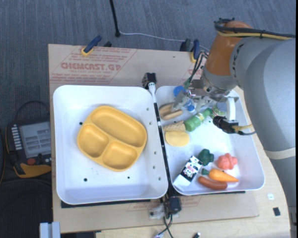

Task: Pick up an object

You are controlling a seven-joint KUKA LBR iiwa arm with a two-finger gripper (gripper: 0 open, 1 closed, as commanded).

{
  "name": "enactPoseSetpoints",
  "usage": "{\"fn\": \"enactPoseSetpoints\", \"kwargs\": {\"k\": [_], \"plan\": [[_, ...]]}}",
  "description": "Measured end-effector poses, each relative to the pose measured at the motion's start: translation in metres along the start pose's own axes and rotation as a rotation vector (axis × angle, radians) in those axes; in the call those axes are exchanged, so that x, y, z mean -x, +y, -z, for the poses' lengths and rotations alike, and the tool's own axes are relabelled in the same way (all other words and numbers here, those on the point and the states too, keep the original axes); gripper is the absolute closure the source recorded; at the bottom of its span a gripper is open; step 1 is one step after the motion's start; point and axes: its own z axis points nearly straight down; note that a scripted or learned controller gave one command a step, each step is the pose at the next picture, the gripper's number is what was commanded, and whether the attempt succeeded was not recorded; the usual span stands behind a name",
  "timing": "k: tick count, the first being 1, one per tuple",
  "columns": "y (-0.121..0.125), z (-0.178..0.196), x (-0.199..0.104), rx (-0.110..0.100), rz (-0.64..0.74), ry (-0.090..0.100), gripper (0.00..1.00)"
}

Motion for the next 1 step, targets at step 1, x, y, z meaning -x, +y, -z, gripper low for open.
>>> {"fn": "enactPoseSetpoints", "kwargs": {"k": [1], "plan": [[0.0000,0.0000,-0.0001,0.000,0.000,0.000,0.00]]}}
